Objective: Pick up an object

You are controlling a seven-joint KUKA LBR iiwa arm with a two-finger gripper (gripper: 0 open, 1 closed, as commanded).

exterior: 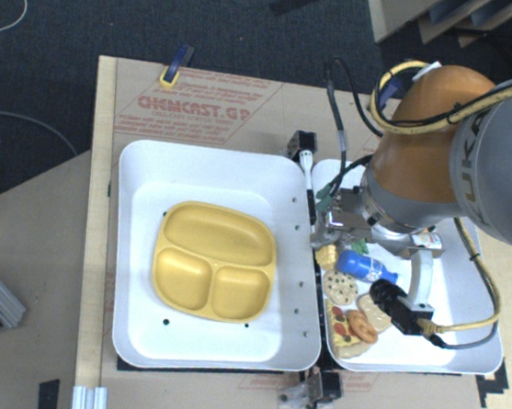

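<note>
The tool (362, 249) hangs low over the right bin (460, 349), near its left wall, just above a pile of small toys. A blue piece (366, 265) lies directly beneath, its long axis running left to right across the bin; cookie-like bits (353, 322) trail toward the bin's near edge. The wrist hides the grip, so I cannot tell its state. The yellow tray (216, 261) sits in the left bin (132, 230), well apart.
</note>
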